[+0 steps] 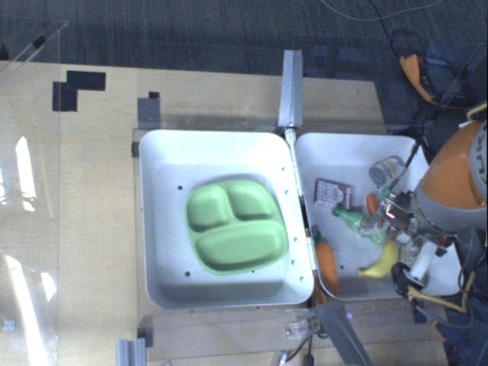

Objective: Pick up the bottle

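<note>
Bottle (355,221) lies on its side in the right bin (335,155), green cap toward the packet (332,194). Gripper (386,213) sits at its far end; whether it grips, we cannot tell. Probably light, slick plastic; we'd pinch mid-body.

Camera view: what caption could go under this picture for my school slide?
The gripper reaches over the green bottle in the right bin, beside a banana and carrot.
</note>
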`<state>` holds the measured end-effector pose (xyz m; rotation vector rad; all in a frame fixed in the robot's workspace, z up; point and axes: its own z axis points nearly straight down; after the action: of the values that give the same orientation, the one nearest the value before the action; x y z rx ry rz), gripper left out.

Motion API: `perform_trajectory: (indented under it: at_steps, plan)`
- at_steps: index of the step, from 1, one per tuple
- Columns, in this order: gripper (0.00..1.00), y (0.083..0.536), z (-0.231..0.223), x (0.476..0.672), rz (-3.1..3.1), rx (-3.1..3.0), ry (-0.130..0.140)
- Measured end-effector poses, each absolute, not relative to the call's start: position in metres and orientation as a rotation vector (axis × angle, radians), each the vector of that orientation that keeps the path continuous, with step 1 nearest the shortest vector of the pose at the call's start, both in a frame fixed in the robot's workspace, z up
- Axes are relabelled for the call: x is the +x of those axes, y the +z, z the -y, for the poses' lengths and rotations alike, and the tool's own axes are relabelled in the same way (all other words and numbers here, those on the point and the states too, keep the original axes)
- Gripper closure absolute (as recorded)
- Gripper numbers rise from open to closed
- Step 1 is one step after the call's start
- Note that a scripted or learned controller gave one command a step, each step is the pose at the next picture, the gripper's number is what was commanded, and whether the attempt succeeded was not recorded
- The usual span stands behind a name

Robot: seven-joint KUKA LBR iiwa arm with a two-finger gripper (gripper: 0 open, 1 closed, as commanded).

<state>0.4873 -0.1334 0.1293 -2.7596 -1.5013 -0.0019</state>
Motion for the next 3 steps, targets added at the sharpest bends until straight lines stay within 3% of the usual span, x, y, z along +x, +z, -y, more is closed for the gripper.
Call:
perform_trajectory:
  at_steps: [1,2,3]
  plan:
    - [0.00,0.089,0.115,0.528,1.830,-2.562,-0.011]
    - [1.00,0.101,0.114,0.531,1.833,-2.564,-0.020]
    - [1.00,0.187,0.042,0.645,2.180,-2.270,-0.007]
